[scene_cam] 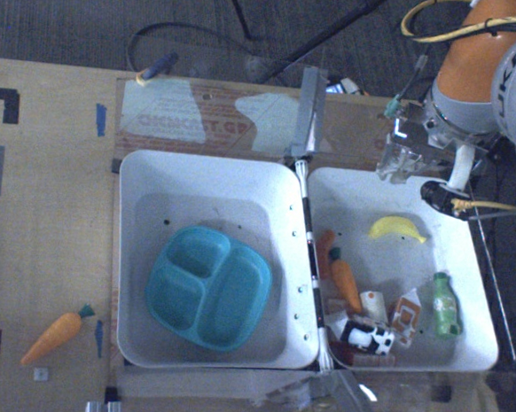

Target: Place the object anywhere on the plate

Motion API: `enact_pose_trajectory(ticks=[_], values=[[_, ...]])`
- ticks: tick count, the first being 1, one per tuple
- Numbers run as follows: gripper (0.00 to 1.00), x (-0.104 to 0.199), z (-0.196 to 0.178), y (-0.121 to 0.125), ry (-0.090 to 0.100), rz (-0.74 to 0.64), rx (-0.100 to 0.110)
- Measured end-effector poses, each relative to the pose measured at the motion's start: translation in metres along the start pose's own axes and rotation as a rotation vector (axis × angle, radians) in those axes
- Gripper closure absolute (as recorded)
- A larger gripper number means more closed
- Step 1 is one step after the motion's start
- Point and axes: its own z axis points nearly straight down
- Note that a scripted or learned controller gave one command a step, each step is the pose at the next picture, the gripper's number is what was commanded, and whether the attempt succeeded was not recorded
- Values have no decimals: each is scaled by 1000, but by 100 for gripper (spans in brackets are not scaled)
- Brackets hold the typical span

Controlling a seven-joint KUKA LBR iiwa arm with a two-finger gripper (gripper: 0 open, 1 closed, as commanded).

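Gripper (402, 165) sits over the far edge of the right bin (478, 351), near that bin's far-left corner; pale, see-through fingers, too blurred to make out, so cannot tell if apart or together. Nothing visible between them. Grey arm with orange band (485, 36) comes in from the far-right corner of the bench, cables looped around the wrist.

Right bin, from the gripper outward: yellow banana (398, 229) lies just nearer than the gripper, in the far half of the bin floor, apart from the rest. Carrot (344, 283) with green top lies along the bin's left wall, slanted, next to a reddish piece (325, 248) closer to the wall. Green bottle (445, 306) lies by the right wall. Near edge holds a cluster: small white cup (373, 304), white and orange carton (406, 314), black and white cow toy (365, 335), close together, some touching.

Left bin (140, 178): teal sectioned plate (209, 287) rests on the floor, toward the near-right part, three compartments, nothing on it. No object from the right bin is on the plate.

On the bench outside the bins: second carrot (52, 336) near the left-near corner, beside blue tape marks (100, 119). Cardboard sheet (212, 115) lies along the far edge behind the bins.
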Motion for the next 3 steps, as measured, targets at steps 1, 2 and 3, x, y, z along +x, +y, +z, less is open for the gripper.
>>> enact_pose_trajectory(ticks=[1, 2, 3], values=[[100, 74, 10, -86, 2, 129, 0], [100, 102, -7, -171, 1, -1, 1], [100, 163, 28, -195, 1, 37, 1]])
